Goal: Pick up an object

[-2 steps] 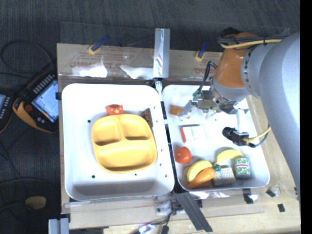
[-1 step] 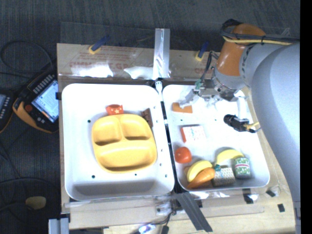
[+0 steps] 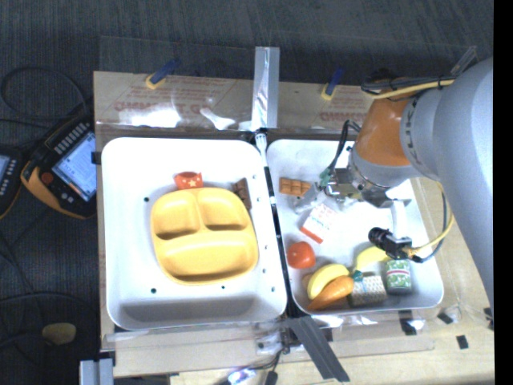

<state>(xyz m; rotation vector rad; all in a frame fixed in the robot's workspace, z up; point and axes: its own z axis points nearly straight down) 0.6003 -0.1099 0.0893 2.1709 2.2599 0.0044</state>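
Carrot looks light, rigid, slick; probably pinch across its middle. Gripper hovers near carton; grip state unreadable.

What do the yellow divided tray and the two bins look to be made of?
Yellow divided tray: probably moulded plastic, going by its smooth, even colour, soft sheen and rounded compartment ridges. Left bin and right bin: likely plastic too, uniformly white with rounded corners and a matte to slightly glossy look.
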